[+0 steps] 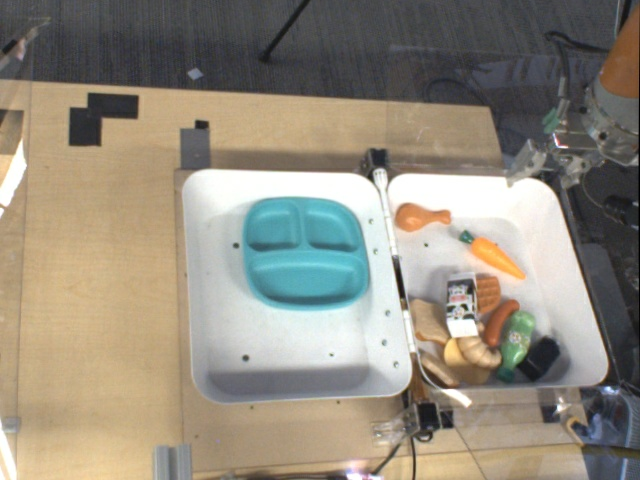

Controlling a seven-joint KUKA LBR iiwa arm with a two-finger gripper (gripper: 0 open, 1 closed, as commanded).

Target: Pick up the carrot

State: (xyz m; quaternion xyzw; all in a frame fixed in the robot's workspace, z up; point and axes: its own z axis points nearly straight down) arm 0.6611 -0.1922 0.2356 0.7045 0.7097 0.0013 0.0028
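Flanking white bins [200, 298], tan bench [90, 298]

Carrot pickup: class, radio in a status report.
Tool above right bin's far corner. Carrot lies loose in that bin, untouched. Nothing atop it.

A teal divided plate [304, 251] sits in the left bin [210, 368], far left of the pincer. Below-left of the pincer, the right bin [555, 218] holds a drumstick [420, 216], sausage [500, 322] and green bottle [516, 338].
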